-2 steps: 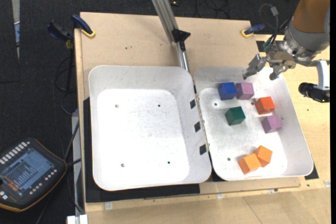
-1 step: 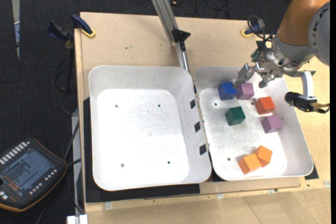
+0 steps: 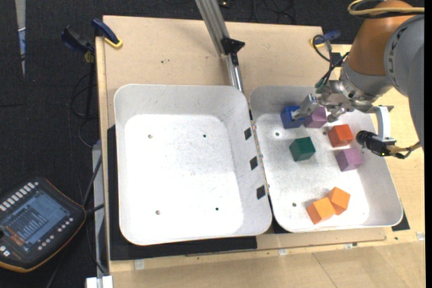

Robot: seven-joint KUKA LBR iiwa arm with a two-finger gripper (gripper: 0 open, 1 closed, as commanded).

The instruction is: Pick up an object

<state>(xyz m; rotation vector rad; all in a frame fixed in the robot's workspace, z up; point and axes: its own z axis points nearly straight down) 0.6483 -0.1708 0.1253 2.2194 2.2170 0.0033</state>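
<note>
Apparently nothing is lifted yet: the tool (image 3: 316,106) is lowered into the far part of the right bin (image 3: 385,193), just over a pink block (image 3: 316,118) beside a blue block (image 3: 291,117). Its grip cannot be told.

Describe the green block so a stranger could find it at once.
Look in the right-hand white bin, where all the blocks lie. The green block sits near that bin's middle, apart from the others. It is the only dark green block there.
</note>
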